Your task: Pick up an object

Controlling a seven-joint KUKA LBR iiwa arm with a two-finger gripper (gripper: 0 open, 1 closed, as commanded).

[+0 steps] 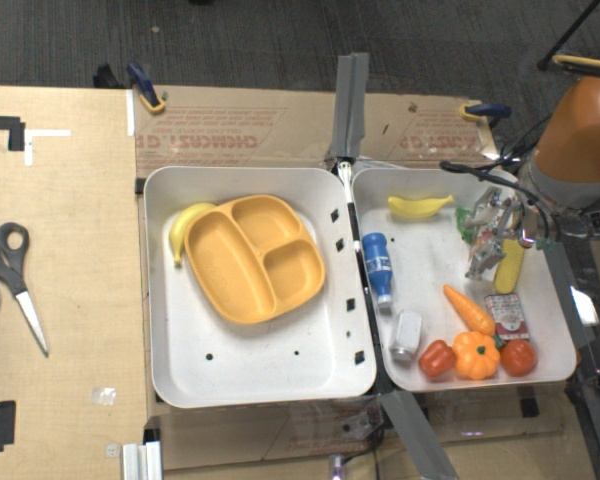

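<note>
The gripper (492, 236) is hanging over the right bin (420, 298), toward its 2 o'clock corner. Its fingers are pointing down beside a yellow item (509, 264) and in front of something green (468, 220); how far apart they are standing cannot be told, and nothing is showing clearly between them.

At 12 o'clock in that bin a yellow banana (418, 206) is lying. A blue bottle (377, 268) is resting along the 9 o'clock wall, with a small grey can (407, 332) below it. Toward 5 o'clock a carrot (468, 308), a red-labelled packet (507, 316), an orange pumpkin (476, 356) and two tomatoes (436, 359) are clustering. The packet's print is too small to read.

The left bin (180, 358) is holding a divided orange plate (255, 258) and a second banana (184, 229) at its 9 o'clock edge. Mirrored red lettering is running across the cardboard (220, 133) behind, unreadable.
</note>
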